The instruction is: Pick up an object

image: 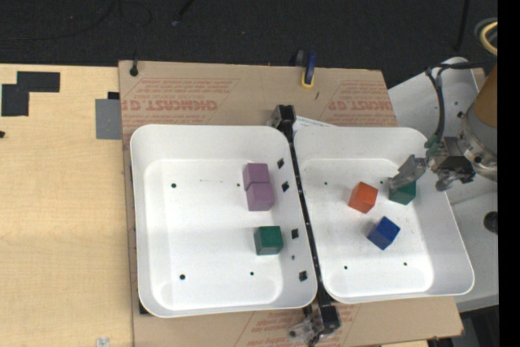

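In the right bin (439, 280) lie an orange cube (363, 197), a blue cube (383, 232) and a small dark green block (402, 193). My gripper (422, 171) reaches in over the bin's right wall and sits just above and to the right of the green block, partly covering its top edge. Whether it touches the block is unclear. The orange cube lies about a block's width to the left of the gripper, and the blue cube lies below it.
The left bin (154, 272) holds a purple block (258, 185) and a green cube (268, 240). A black divider (296, 199) with clips runs between the bins. Both stand on a cardboard sheet (203, 97), with the arm's cables at the right.
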Robot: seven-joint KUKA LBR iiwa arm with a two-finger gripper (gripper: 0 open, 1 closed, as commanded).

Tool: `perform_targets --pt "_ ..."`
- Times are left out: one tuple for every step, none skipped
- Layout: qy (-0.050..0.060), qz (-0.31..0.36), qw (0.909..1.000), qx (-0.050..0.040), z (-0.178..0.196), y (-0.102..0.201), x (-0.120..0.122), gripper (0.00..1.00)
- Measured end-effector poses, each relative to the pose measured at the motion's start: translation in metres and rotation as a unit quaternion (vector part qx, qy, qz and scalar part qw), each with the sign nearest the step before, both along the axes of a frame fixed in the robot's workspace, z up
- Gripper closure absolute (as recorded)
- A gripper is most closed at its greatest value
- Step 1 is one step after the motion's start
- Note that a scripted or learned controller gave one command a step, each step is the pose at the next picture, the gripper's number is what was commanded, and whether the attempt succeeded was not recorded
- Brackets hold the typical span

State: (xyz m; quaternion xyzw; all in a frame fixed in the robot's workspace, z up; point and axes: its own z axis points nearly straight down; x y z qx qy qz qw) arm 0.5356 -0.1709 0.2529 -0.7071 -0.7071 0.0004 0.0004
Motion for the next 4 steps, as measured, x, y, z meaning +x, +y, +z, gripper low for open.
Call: perform_targets --pt "-0.002 0.001 1.0000 0.0008 -0.132 0.062 -0.014 0.00" --pt "-0.001 0.002 1.0000 -0.0007 -0.165 0.037 0.045 0.00" --pt "-0.001 -0.001 1.0000 -0.0007 -0.088 -0.017 0.027 0.00" --pt "-0.002 0.000 1.0000 -0.0007 -0.154 -0.029 0.006 0.00"
